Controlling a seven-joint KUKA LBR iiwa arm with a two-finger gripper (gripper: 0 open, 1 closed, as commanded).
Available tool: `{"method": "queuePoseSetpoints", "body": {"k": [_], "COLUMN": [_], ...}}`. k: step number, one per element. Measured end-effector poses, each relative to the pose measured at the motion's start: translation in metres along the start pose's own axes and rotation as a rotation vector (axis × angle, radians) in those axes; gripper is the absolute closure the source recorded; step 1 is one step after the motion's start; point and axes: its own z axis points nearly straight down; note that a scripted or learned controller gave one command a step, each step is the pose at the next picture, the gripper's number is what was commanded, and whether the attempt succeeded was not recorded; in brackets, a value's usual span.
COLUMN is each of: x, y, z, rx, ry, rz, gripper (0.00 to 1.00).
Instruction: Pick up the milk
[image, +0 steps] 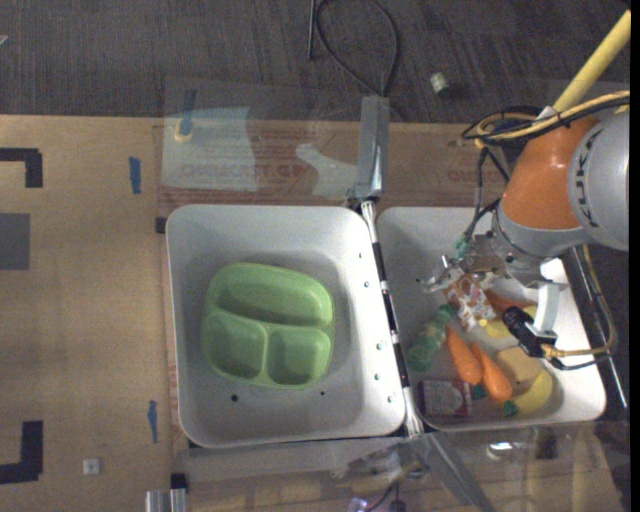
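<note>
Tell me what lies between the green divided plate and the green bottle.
Camera view: bare white bin floor, then the metal rims where both bins meet.

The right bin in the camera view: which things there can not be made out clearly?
- Gripper: the arm's wrist above covers it; whether it is open or shut cannot be told.
- Milk: among the heaped food, too small and blurred to tell which item it is.
- Flat packet at the near wall of the right bin: its label is too blurred to read.

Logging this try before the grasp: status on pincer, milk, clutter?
Pincer low over right white bin, fingers unclear. Small red-and-white milk carton lying by the bin's near wall, untouched. Orange carrots, green bottle piled between them.
</note>
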Motion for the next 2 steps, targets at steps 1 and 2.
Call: {"method": "queuePoseSetpoints", "body": {"k": [1, 2], "x": [-0.003, 0.096], "y": [0.0, -0.06], "z": [-0.01, -0.07], "rx": [-0.003, 0.005], "ry": [0.0, 0.003], "rz": [0.008, -0.117], "gripper": [1.0, 1.0]}}
